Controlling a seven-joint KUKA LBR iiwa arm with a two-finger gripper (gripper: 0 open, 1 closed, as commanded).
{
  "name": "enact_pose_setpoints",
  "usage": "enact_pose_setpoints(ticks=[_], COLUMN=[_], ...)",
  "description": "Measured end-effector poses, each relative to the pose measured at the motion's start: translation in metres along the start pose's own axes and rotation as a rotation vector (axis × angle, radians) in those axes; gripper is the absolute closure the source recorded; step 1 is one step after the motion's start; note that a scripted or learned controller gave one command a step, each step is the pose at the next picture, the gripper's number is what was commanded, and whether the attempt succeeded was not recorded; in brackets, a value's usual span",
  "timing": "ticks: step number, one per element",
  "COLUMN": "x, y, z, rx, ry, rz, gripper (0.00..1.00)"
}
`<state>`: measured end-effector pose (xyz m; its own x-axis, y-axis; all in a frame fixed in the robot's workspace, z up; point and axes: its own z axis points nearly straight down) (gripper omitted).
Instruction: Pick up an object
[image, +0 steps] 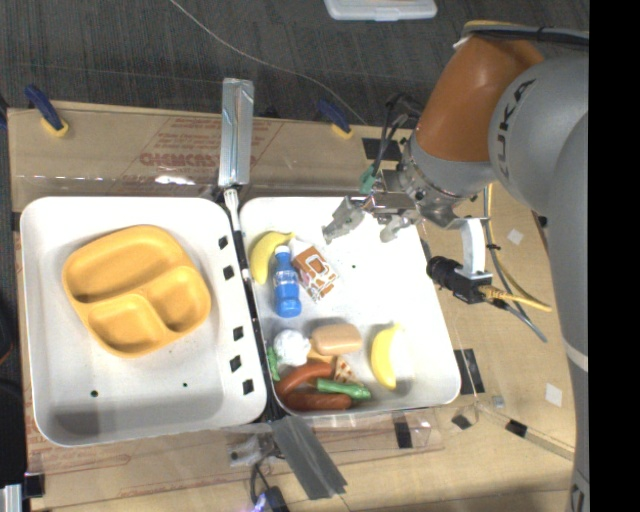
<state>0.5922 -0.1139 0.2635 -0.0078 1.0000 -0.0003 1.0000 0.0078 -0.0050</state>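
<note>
My gripper (366, 223) hangs over the far part of the right bin (420, 290), its two fingers spread apart with nothing between them. Just below and left of it lies an orange-and-white snack packet (317, 273). A blue bottle (286, 284) and a banana (262, 252) lie beside the packet near the bin's left wall. Toward the near side rest a bread roll (335, 338), a second banana (383, 356), a white garlic-like piece (292, 347), a sausage (312, 385) and a green bean (344, 388).
The left bin (40, 400) holds a yellow divided tray (135, 287). A metal bar (236, 125) stands at the far end of the divider between the bins. Cables and a black connector (455, 275) hang off the arm at the right bin's right rim.
</note>
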Motion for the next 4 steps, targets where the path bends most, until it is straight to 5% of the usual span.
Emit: enact_pose_setpoints(ticks=[1, 2, 3, 4], x=[0.022, 0.001, 0.018, 0.019], y=[0.041, 0.02, 0.002, 0.001], z=[0.06, 0.147, 0.17, 0.162], rx=[0.003, -0.007, -0.004, 0.002], ry=[0.001, 0.001, 0.001, 0.002], rz=[0.13, 0.168, 0.304, 0.301], gripper=[0.0, 0.0, 0.0, 1.0])
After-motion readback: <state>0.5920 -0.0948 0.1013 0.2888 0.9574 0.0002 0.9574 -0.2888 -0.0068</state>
